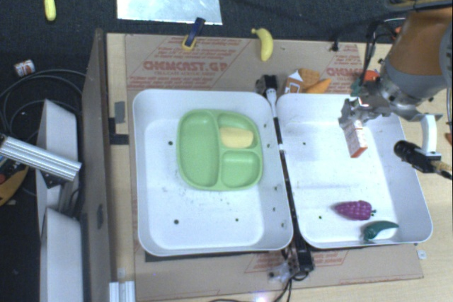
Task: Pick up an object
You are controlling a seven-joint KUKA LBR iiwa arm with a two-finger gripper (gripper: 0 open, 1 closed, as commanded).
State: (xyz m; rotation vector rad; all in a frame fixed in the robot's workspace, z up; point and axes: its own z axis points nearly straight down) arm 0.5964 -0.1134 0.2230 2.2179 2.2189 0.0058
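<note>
Hanging over the right bin near its far right corner, gripper pinching a small red-and-white carton between its fingers, carton dangling tilted, lifted clear of the floor by the look of it. Left lying near the front edge: purple grape bunch and teal piece, just beside each other. Resting mid left bin: green divided plate holding yellow item in one far compartment.

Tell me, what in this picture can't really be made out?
- Gripper: its fingers blur into the red and white carton below the wrist, so a grip can't be confirmed.
- Carton: print too small to read.
- Arm: cut off by the right edge.
- Orange object behind the right bin: partly hidden by the bin's rim.
</note>
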